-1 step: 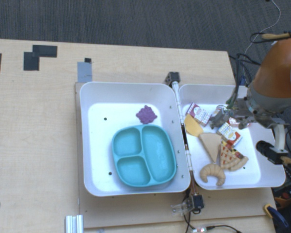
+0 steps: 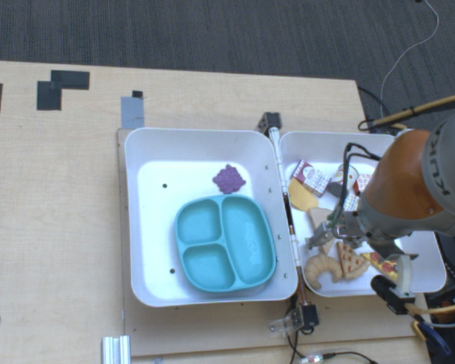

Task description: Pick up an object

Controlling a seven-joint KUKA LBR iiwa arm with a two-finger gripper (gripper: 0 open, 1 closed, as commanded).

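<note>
On a pale wooden table (image 2: pixel 53 226) bordered by dark grey carpet (image 2: pixel 212 21), we look down on two shallow white bins set side by side, their inner walls touching. The left bin (image 2: pixel 148 203) carries a turquoise three-compartment plate (image 2: pixel 226 243), tilted slightly and lying toward the bin's near right corner. Just beyond the plate's far rim, apart from it, we see a small purple lump (image 2: pixel 229 178) on the bin floor.

The grey arm with its orange band (image 2: pixel 398 182) reaches in from the right and hangs over the right bin (image 2: pixel 434 273), covering much of it. Below the wrist we find the claw (image 2: pixel 324 237) lowered among a heap of toy food. Its tips are lost in the clutter, and we cannot tell whether they stand apart or together, nor whether anything sits between them.

Around it in the right bin we make out a tan croissant (image 2: pixel 322 268) near the front wall, a pizza slice (image 2: pixel 351 262) just beside it, a yellow wedge (image 2: pixel 302 198) close to the dividing wall, and a small red-and-white packet (image 2: pixel 312 177) behind that wedge.

Dark square markers (image 2: pixel 61 88) lie on the table's far left, and thin cables (image 2: pixel 409 44) trail across the carpet at upper right.
</note>
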